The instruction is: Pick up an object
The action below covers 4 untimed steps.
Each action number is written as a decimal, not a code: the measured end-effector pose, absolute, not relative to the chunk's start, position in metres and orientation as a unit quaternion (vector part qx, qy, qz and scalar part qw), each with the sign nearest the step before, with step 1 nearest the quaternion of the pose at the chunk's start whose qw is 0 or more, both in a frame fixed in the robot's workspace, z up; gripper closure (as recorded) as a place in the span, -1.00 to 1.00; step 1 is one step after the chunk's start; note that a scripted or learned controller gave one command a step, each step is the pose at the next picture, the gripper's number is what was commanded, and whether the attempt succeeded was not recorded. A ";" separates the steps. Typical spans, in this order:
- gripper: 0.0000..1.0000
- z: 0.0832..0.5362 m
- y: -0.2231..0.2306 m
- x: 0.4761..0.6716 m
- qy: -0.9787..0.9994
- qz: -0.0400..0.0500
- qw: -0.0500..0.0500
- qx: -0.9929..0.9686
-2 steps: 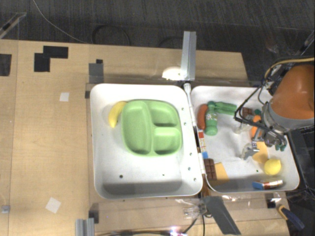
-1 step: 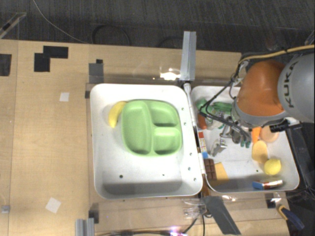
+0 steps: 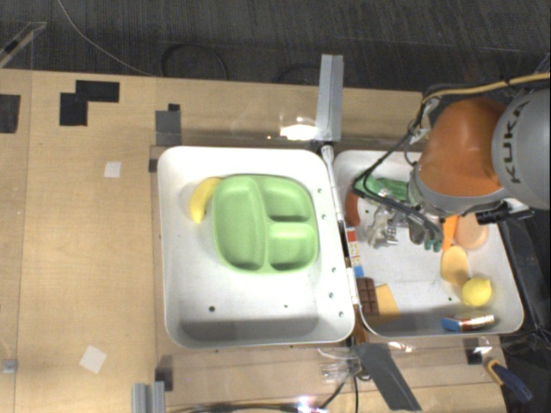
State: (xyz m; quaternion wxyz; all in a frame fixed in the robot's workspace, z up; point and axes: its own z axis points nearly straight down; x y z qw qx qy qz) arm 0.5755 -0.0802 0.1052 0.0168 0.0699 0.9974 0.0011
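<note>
"KUKA" reads on the arm (image 3: 516, 144) — gripper (image 3: 386, 229) low in the right bin (image 3: 508, 321), grip state I cannot tell. Lemon (image 3: 477, 292) near the front corner; banana (image 3: 201, 200) beside the green tray (image 3: 263, 222).

Light was even and bright; glare flared above the left bin (image 3: 185, 256) (soft shadow inside its near wall).

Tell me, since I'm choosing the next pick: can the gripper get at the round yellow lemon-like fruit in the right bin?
Probably yes. The round yellow fruit lies uncovered near the right bin's front corner, nothing on top of it. The gripper hovers in the same bin; the nearby wall may crowd it.
</note>
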 end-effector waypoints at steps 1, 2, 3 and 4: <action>-1.00 0.105 -0.080 0.575 0.997 0.001 0.016 0.070; -1.00 0.090 -0.087 0.580 0.998 0.000 0.008 0.063; -1.00 0.090 -0.093 0.599 1.000 0.000 0.007 0.008; -1.00 0.089 -0.114 0.653 0.994 0.003 -0.020 -0.104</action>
